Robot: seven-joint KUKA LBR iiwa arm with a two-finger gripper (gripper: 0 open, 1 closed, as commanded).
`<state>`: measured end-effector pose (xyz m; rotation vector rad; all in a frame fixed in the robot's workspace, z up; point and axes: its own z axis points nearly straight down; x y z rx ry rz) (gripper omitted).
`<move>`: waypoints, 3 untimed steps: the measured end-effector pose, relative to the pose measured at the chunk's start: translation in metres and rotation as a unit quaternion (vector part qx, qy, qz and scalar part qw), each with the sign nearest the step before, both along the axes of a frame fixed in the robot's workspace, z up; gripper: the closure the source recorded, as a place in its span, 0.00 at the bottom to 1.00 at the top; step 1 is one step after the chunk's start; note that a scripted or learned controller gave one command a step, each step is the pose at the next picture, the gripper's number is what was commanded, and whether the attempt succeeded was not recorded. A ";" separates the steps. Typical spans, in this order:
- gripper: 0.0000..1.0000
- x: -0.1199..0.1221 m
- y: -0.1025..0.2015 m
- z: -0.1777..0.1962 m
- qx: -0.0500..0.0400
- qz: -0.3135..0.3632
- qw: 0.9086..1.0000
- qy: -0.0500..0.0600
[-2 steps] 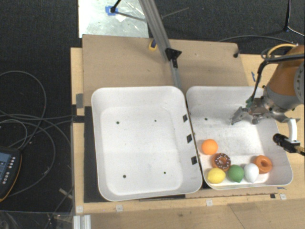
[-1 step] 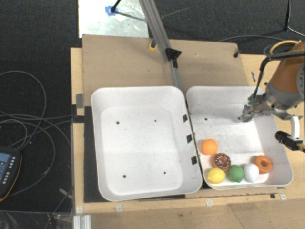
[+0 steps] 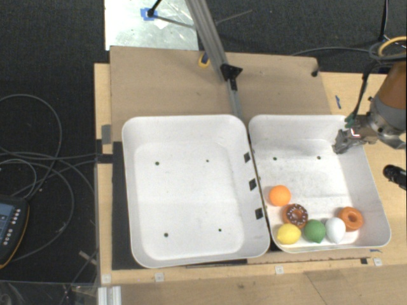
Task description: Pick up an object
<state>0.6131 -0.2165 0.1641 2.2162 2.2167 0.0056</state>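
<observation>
The right bin (image 3: pixel 305 145) holds several small toys near its front edge: an orange ball (image 3: pixel 279 196), a brown sprinkled donut (image 3: pixel 296 215), a yellow lemon (image 3: pixel 289 234), a green ball (image 3: pixel 314 231), a white egg (image 3: pixel 335 229) and an orange ring (image 3: pixel 350 218). My gripper (image 3: pixel 346 140) hangs over the bin's back right rim, well away from the toys, with nothing visible between its fingers. The arm's grey wrist and orange band enter from the right edge.
The left bin (image 3: pixel 191 189) lies beside the right one, joined by black clips (image 3: pixel 252 184). A slanted metal pole (image 3: pixel 213 37) crosses the back of the bench. Cables run along the right edge and over the dark floor at left.
</observation>
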 end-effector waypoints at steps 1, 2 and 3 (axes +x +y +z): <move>1.00 0.002 0.000 0.066 -0.001 0.002 1.000 -0.001; 1.00 0.004 0.000 0.121 0.000 0.002 1.000 0.000; 1.00 0.009 0.054 0.124 0.002 0.005 1.000 0.002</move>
